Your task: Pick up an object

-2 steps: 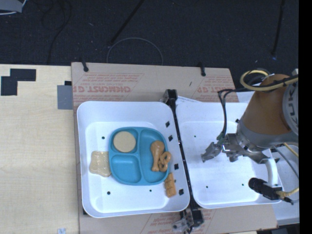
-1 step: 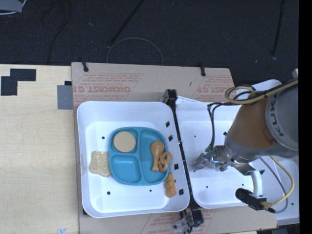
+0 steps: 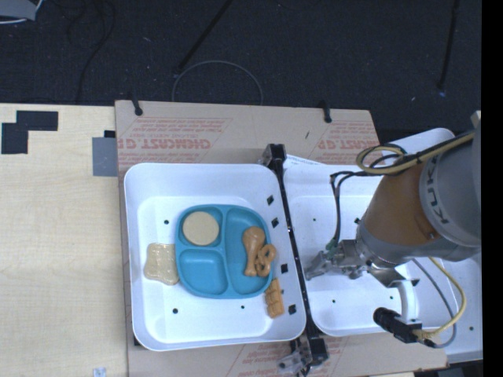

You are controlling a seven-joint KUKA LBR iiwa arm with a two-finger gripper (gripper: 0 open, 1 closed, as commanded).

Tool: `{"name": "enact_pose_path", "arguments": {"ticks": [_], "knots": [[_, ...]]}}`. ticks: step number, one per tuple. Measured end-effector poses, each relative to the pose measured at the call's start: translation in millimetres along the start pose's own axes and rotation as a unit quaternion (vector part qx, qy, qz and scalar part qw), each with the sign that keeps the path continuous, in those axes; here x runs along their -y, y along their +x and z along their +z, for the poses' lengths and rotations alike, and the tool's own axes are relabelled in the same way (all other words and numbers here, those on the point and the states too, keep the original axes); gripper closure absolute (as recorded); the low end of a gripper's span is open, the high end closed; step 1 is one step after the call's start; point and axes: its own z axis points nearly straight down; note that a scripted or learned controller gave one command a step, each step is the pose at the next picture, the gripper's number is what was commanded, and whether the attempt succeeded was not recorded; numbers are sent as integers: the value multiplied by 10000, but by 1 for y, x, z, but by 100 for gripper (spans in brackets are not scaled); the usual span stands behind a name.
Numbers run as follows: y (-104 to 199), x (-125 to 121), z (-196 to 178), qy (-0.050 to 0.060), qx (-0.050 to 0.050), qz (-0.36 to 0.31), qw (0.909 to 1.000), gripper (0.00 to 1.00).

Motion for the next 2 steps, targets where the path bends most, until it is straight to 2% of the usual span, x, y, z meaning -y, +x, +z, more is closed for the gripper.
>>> {"name": "enact_pose_path", "arguments": {"ticks": [1, 2], "knots": [[-2, -1, -12, -6, -1, 36, 10000, 100], [3, 5, -55, -14, 2, -12, 10000, 100]]}}
